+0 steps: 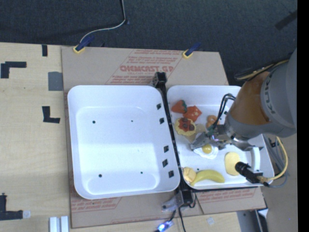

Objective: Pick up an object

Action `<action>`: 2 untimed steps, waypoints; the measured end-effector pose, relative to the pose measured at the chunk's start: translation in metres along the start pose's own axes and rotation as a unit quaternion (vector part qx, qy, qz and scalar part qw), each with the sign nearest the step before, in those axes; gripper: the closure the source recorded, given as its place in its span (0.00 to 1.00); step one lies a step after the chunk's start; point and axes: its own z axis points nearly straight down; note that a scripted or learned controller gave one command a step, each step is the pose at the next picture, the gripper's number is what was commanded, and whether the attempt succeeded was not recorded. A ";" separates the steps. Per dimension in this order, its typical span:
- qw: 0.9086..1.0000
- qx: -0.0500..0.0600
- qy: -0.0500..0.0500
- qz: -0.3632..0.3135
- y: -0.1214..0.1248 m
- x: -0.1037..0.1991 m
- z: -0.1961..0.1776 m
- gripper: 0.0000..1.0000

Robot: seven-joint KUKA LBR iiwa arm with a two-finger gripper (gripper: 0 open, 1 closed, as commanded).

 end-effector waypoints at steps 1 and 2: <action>1.000 0.000 0.000 0.000 -0.001 0.001 -0.010 1.00; 1.000 -0.008 -0.001 -0.004 0.120 0.055 -0.106 1.00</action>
